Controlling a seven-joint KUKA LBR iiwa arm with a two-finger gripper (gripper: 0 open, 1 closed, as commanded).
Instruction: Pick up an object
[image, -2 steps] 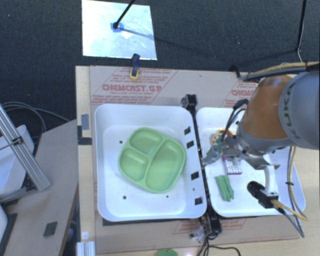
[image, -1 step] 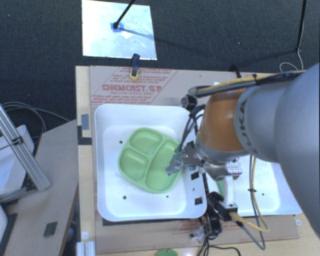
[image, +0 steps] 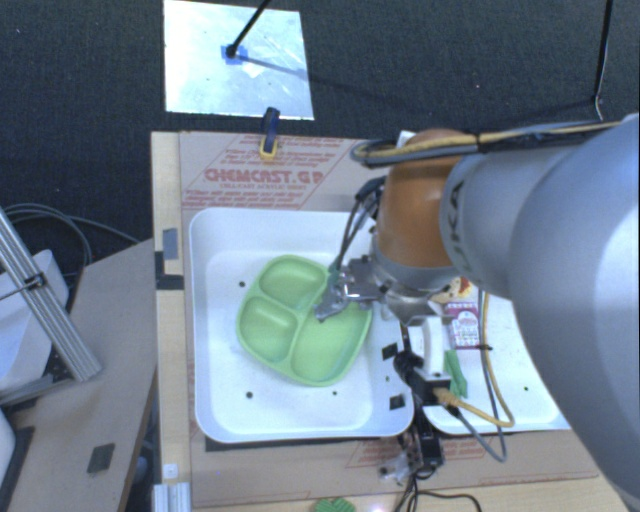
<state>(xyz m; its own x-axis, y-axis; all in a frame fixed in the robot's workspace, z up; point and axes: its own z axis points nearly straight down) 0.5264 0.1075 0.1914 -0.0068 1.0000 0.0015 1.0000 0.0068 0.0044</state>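
A light green divided plate (image: 295, 320) with three compartments lies tilted in the left white bin (image: 225, 400). My gripper (image: 336, 296) hangs at the plate's right rim, low over the edge between two compartments. The grey arm with its orange band (image: 420, 215) comes in from the right and covers the gripper's upper part. Whether the gripper touches the plate cannot be told from this slant.
The right bin (image: 530, 405) is mostly hidden by the arm; a pink and white packet (image: 462, 322) and a green stick (image: 456, 376) show in it. Cables (image: 480, 415) hang over the wall between the bins. A cardboard sheet (image: 265, 175) lies behind the bins.
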